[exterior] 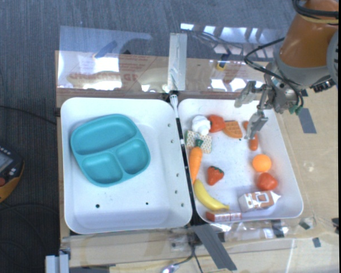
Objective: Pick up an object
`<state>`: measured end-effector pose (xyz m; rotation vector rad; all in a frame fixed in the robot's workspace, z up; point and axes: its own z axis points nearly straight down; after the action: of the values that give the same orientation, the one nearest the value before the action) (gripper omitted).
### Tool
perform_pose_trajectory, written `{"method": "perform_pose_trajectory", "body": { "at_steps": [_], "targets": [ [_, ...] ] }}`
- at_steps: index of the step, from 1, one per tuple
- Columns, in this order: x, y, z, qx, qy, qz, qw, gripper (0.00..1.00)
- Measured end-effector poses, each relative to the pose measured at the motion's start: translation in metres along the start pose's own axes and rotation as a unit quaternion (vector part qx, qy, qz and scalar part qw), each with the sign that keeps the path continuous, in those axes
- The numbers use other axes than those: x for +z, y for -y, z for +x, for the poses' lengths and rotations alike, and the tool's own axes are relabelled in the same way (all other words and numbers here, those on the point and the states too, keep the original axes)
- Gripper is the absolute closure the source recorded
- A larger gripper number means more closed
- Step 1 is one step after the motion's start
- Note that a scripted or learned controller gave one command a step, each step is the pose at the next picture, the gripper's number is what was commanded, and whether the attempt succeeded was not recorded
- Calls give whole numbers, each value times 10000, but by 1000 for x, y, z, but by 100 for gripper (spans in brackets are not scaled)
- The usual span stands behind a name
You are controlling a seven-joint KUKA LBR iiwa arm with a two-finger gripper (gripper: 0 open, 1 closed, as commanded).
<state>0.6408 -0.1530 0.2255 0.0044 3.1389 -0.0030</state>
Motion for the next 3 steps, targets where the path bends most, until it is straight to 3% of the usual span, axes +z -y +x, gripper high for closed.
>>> {"method": "perform_pose_trajectory", "body": {
  "at_steps": [1, 2, 3],
  "targets": [
    [121, 54, 26, 971, 87, 15, 9952, 0],
    [135, 65, 103, 1251, 39, 13, 9921, 0],
    [123, 65, 100, 1234, 74, 33, 9923, 100]
  ]
}}
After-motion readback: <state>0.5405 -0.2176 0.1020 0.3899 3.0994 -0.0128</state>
